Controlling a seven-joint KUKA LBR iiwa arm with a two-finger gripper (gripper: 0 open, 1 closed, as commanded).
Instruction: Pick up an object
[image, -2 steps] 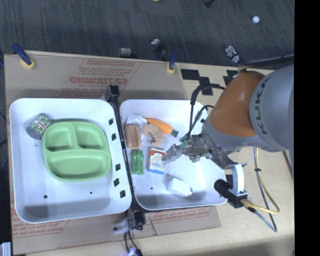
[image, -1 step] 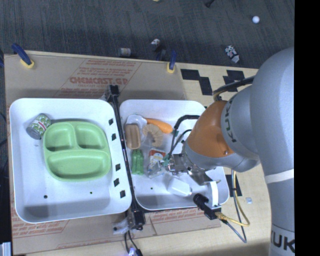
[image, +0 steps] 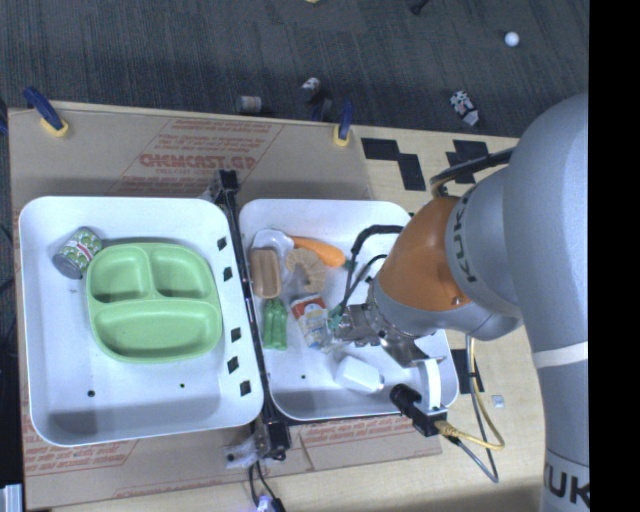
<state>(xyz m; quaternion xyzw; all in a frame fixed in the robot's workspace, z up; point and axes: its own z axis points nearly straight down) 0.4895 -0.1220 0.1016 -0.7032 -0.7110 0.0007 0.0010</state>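
Your arm (image: 470, 270) is bent low over the right bin (image: 300, 405), its orange band tipped toward the clutter, a posture that reads as a reach into the heap for a pick. The gripper (image: 352, 325) sits down among the items near the bin's middle, and you cannot tell how it is set, because the wrist and cables hide that part. Nearest the front wall of that bin, a small white block (image: 358, 377) lies just below the wrist, apart from the main pile. Just beyond it, a crumpled packet (image: 312, 318) with red and green print lies right beside the gripper and looks the likeliest target, though nothing is seen held. To its left, a green piece (image: 274, 324) lies along the bin's inner wall, with a tan block (image: 264, 272) above it. Farther back, an orange carrot-shaped toy (image: 320, 248) rests near the rear wall. Across the divider, the left bin (image: 60, 400) holds a green divided plate (image: 154, 299) lying flat, with a small can (image: 78, 251) on its side touching the plate's far left corner, both well apart from the arm.
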